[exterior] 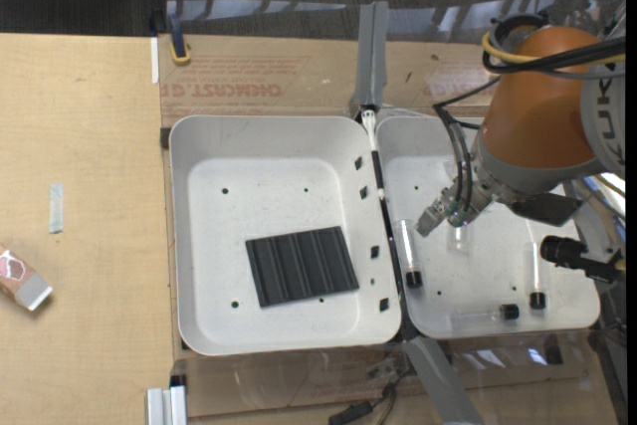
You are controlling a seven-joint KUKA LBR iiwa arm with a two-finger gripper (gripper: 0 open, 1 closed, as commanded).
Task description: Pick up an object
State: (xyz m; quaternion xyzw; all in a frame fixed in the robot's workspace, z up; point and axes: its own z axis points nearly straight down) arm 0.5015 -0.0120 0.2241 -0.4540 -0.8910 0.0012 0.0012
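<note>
Pickup not begun: black ridged slab [302, 266] lies untouched in left bin [189, 214]; gripper [450, 212], finger state indiscernible, hangs over right bin [567, 314].

My arm [542, 105] is cut off by the right edge, so its upper links lie outside the view. Its orange band and grey wrist cover the rear right part of the right bin [498, 299]. My gripper [450, 214] appears small and partly blurred beneath the wrist; whether anything sits between its fingers cannot be told. A red-and-white object [20, 279] on the bench [80, 134] is cropped by the left edge. The lettering on the cardboard sheet [269, 85] behind the bins is too faint to read in full.
</note>
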